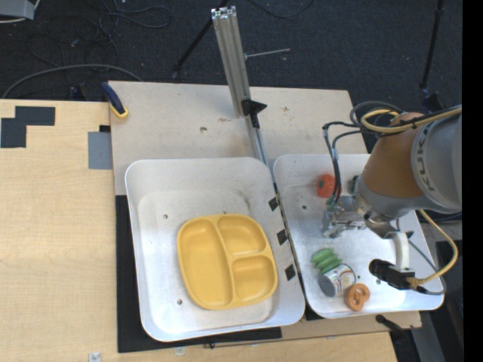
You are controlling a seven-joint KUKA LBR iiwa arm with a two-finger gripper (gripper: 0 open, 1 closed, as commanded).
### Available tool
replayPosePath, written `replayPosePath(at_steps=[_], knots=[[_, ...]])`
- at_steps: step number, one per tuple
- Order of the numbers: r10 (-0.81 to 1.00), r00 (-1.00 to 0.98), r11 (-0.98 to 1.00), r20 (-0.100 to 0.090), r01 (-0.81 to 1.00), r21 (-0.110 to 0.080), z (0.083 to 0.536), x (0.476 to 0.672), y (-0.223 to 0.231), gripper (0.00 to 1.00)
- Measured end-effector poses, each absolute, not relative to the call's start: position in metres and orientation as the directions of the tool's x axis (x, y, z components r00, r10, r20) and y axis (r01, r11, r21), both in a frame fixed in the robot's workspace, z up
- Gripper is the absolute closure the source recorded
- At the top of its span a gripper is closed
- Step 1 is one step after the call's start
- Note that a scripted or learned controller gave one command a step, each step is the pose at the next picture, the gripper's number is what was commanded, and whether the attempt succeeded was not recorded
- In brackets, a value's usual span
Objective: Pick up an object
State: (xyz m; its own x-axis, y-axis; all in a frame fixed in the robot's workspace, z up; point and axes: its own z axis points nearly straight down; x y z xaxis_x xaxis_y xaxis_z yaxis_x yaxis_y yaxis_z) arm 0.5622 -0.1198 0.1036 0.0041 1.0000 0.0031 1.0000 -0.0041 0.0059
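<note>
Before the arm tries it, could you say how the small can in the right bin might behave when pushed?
The can lies on its side, so it would probably roll. It looks small, likely light. The green item sits against it and may shift too.

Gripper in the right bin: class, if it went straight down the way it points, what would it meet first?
Probably bare bin floor. The gripper hangs between the red item and the green one, over neither, though depth is hard to judge.
</note>
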Motion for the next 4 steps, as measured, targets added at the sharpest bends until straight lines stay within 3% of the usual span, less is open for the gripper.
replayPosePath(at_steps=[3, 4], knots=[[1.0, -0.001, 0.001, 0.0, 1.0, 0.002, 0.232, 0.549, -0.122, 1.0], [1.0, -0.005, 0.005, 0.001, 1.0, -0.002, 0.227, 0.562, -0.061, 1.0]])
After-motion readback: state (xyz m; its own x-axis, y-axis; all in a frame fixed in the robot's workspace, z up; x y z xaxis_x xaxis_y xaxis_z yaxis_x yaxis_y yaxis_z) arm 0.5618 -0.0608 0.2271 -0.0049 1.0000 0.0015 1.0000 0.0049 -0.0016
